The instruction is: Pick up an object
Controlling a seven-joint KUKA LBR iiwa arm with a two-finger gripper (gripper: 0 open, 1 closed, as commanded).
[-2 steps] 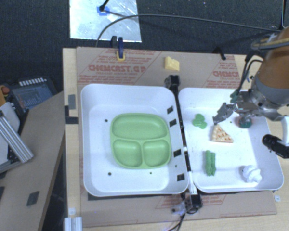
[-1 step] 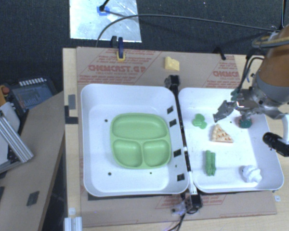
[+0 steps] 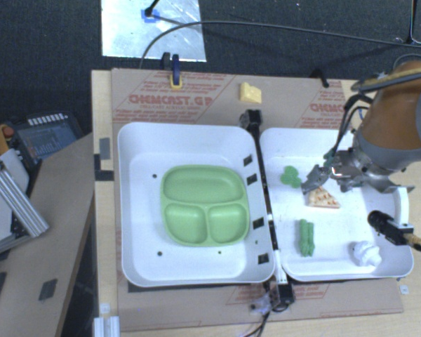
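My gripper point(image 3: 321, 181) hangs low over the right bin point(image 3: 337, 269), its tip right at the upper left edge of a tan pizza-slice toy point(image 3: 324, 200). A small green broccoli-like toy point(image 3: 290, 177) lies just left of the gripper. A long green ridged toy point(image 3: 306, 237) lies nearer the front of that bin. A small white object point(image 3: 365, 254) sits at the bin's front right. Nothing shows between the fingers.
The left bin point(image 3: 137, 153) holds a green divided plate point(image 3: 203, 205). A yellow block point(image 3: 250, 93) lies on the board behind the bins. The arm point(image 3: 400, 118) reaches in over the right bin's far right side.
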